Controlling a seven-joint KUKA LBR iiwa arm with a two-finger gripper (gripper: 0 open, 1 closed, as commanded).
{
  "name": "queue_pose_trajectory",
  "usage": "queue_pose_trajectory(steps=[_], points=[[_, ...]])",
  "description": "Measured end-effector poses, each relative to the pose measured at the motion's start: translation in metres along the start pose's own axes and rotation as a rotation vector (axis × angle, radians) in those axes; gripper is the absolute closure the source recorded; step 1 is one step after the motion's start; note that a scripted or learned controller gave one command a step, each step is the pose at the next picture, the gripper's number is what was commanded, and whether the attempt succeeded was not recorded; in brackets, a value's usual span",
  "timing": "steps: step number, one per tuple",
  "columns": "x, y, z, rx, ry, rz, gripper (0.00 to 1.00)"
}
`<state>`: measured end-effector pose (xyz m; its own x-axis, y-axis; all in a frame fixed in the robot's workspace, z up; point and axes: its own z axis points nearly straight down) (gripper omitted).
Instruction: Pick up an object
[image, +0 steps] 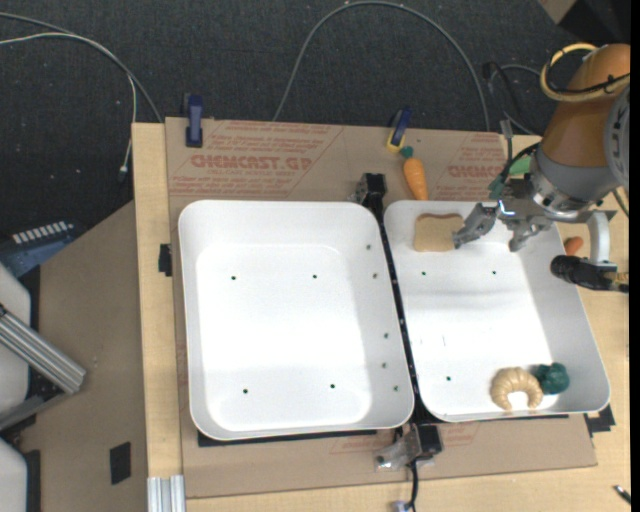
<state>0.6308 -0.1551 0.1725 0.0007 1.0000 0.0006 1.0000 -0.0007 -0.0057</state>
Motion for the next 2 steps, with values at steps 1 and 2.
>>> queue_pose_trajectory(steps=[1, 2], points=[[0.0087, -0.0253, -0.0163, -0.007, 0.0, -0.001, 0.0], [0.0086, -0.0254, -0.0155, -0.006, -0.001, -0.001, 0.0]])
